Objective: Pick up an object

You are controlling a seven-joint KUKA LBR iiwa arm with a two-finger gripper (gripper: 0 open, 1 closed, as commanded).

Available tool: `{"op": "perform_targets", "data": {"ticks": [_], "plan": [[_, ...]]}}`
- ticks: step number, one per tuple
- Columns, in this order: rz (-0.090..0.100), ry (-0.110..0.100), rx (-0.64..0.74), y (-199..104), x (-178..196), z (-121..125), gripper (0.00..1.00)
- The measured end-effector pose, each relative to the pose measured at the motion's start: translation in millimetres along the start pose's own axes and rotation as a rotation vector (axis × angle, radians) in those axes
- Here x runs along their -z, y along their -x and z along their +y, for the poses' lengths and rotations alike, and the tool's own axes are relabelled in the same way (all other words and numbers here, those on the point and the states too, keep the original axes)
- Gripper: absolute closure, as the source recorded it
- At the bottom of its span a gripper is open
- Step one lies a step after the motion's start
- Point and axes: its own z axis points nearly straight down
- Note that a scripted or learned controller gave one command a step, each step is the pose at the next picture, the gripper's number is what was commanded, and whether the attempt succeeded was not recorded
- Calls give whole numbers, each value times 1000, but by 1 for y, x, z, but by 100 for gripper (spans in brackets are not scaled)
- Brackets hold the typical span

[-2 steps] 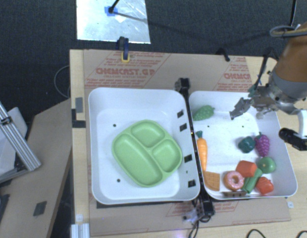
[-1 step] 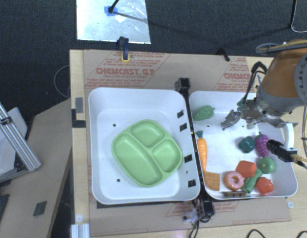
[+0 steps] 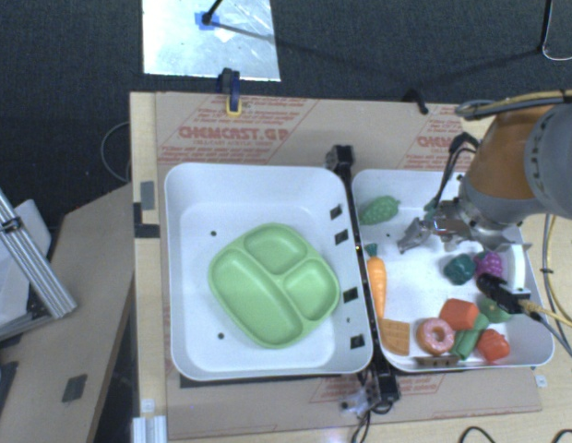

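The right bin (image 3: 535,340) holds several toy foods. A green leafy piece (image 3: 379,209) lies at its far left, and an orange carrot (image 3: 376,284) lies along the left wall. A teal piece (image 3: 459,268) and purple grapes (image 3: 490,265) sit mid-bin. Along the near side are a pink donut (image 3: 436,336), a tan cracker (image 3: 394,335), an orange-red piece (image 3: 458,313) and a red tomato (image 3: 494,345). My gripper (image 3: 417,232) hangs low over bare bin floor between the leafy piece and the teal piece. It is open, with nothing between its fingers.
The left bin (image 3: 189,201) holds a light green divided plate (image 3: 273,284). A black clip (image 3: 341,158) sits where the bins meet at the far side. The grey and orange arm (image 3: 512,169) covers the right bin's far right corner. A foil sheet (image 3: 210,26) lies beyond the bench.
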Motion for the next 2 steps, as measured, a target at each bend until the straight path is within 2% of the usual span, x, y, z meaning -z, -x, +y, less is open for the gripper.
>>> {"op": "perform_targets", "data": {"ticks": [1,2], "plan": [[-1,2,-2,0,-27,0,0],[-1,5,-2,0,-15,2,100]]}}
